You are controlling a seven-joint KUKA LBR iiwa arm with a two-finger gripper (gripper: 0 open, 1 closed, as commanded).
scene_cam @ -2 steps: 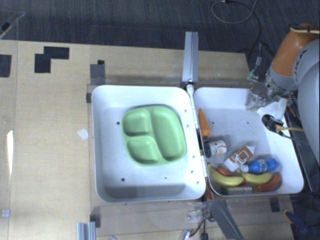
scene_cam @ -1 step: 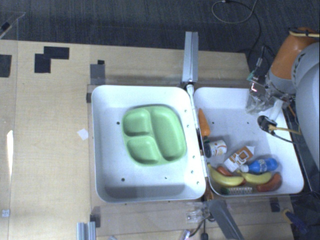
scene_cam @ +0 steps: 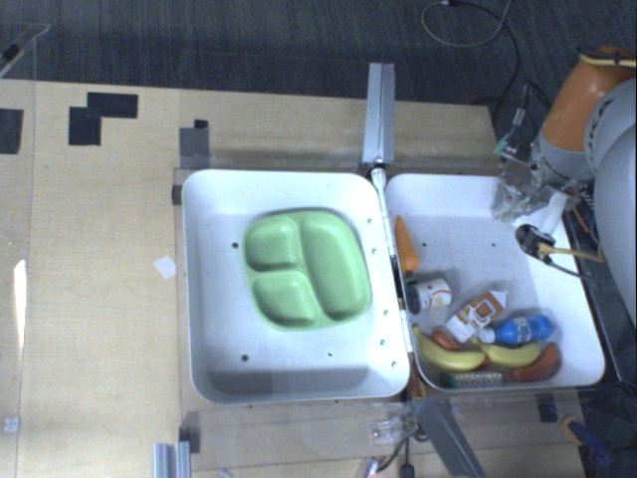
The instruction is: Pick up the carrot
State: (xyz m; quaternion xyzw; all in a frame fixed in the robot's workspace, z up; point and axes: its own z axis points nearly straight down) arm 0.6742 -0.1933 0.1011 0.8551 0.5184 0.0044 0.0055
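Carrot [scene_cam: 404,244] lies lengthwise along bin wall, top-to-bottom; gripper [scene_cam: 518,199] state unclear.

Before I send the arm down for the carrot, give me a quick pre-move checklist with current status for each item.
1. Carrot visible, along right bin's left wall: ok.
2. Gripper over the carrot: not ok, it sits at the bin's upper right.
3. Path between them free of items: ok.
4. Room for fingers beside carrot: not ok, wall hugs one side.
5. Neighbours apart from the carrot: cannot tell, small carton near its lower end.
6. Finger opening: cannot tell.
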